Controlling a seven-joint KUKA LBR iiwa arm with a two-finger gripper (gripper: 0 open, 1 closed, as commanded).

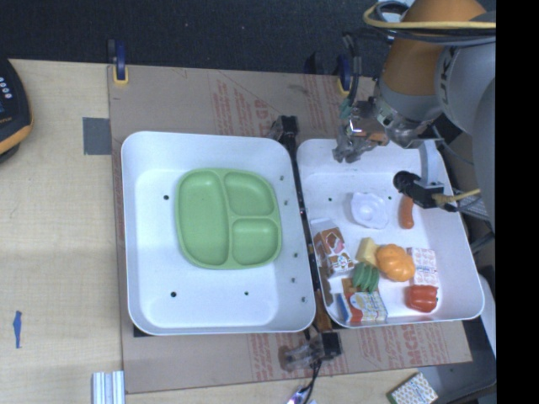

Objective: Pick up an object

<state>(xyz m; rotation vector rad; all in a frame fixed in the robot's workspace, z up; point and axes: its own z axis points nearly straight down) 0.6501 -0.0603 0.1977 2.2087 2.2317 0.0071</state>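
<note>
My gripper (351, 146) hangs over the far left corner of the right bin (459, 225), well apart from the objects in it. The bin's near half holds several toy foods. An orange fruit (394, 262) lies beside a yellow piece (366, 249) and a green vegetable (365, 277). A red pepper (422, 297) is at the near right. A small brown-and-white carton (332, 247) lies by the left wall, and a printed box (367, 306) sits at the near edge. A white round piece (368, 209) and a reddish sausage (407, 213) lie mid-bin.
The left bin (143, 251) holds a green divided plate (229, 217). A white-and-red packet (424, 264) lies right of the orange fruit. Clamps (288, 127) join the bins at the far and near ends. A dark device (10, 108) rests at the bench's left edge.
</note>
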